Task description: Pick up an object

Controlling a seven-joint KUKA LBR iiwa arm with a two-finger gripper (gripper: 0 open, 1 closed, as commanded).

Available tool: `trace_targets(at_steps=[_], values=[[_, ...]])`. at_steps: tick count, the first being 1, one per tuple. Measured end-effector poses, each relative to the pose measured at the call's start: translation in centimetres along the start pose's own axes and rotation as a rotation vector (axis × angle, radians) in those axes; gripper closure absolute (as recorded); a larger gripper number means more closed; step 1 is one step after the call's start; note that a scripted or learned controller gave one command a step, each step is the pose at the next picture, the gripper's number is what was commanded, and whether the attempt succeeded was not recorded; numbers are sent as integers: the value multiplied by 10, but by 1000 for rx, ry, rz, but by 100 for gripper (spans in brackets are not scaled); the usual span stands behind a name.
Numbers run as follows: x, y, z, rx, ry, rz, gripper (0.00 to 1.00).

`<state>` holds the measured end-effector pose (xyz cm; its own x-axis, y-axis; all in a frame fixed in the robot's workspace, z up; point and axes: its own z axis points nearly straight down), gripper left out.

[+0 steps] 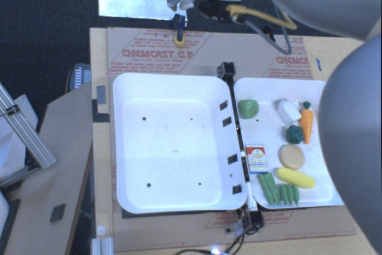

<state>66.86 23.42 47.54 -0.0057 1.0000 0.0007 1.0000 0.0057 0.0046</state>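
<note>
I'm seeing the carrot (pixel 306 124) lying in the right bin (pixel 250 85), beside the arm's edge, long axis running up-down, green top pointing away. Gripper (pixel 179 4) is hanging beyond that bin; grip state unclear.

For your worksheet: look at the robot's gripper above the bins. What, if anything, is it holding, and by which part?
The two-finger gripper holds nothing that can be seen: nothing shows between its fingertips, and it hangs beyond the bins' far edge. The toy food lies in the right white bin.
</note>
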Motion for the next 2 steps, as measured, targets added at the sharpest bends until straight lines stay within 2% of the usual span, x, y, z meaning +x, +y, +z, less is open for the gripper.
trace_targets(at_steps=[1,2], values=[[0,0,-11,2,0,-1,100],[0,0,-3,3,0,-1,100]])
